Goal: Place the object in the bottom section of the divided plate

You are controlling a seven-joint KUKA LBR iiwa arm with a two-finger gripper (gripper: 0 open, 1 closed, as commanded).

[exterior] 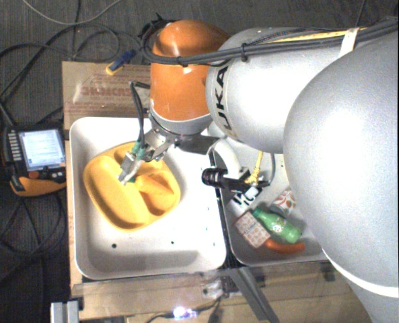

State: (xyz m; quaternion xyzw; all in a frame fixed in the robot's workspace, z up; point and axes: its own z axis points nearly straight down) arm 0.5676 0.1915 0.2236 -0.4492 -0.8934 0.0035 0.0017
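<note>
Hand (pixel 130 170) is hovering over the yellow divided plate (pixel 112 200) in the left bin (pixel 152 251); can't tell its state or what obj it's carrying, so you're judging grip blind.

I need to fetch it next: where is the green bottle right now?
The green bottle lies in the right bin, near its front edge, between a checkered packet and an orange item.

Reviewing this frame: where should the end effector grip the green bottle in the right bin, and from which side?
Probably across the middle of the green bottle body, from above. It lies on its side, long axis running left-right, with a boxed item and an orange item crowding it.
</note>
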